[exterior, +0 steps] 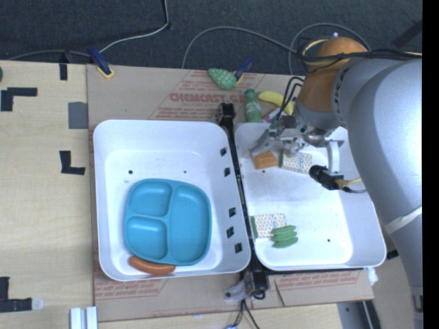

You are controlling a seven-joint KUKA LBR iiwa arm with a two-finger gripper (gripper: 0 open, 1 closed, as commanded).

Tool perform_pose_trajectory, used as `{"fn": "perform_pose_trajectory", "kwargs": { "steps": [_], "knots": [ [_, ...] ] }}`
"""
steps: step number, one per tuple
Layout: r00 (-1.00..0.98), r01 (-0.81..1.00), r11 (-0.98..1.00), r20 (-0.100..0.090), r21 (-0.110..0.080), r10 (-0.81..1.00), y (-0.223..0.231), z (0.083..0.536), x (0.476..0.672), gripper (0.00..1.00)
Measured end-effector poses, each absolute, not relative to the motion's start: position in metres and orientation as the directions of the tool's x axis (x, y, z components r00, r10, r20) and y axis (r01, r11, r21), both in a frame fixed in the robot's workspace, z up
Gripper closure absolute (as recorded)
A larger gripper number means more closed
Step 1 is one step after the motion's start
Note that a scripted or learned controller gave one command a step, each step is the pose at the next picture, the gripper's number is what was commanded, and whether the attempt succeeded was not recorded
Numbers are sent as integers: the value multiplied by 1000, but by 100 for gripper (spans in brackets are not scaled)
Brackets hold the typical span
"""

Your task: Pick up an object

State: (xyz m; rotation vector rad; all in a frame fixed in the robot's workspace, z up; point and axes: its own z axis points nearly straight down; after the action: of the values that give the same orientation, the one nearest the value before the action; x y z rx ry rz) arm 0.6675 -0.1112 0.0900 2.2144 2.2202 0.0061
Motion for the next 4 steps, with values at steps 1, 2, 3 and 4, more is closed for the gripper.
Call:
{"fn": "perform_pose_trajectory", "kwargs": {
  "steps": [1,2,3,4],
  "knots": [
    [-2,1000,2,-7,15,1000,-106,92,665,0],
    [-3,1000,3,-3,9,1000,-110,90,667,0],
    [-4,1000,4,-2,14,1000,-114,91,663,0],
    [-5,1000,5,-5,16,1000,-114,101,663,100]
  ]
}}
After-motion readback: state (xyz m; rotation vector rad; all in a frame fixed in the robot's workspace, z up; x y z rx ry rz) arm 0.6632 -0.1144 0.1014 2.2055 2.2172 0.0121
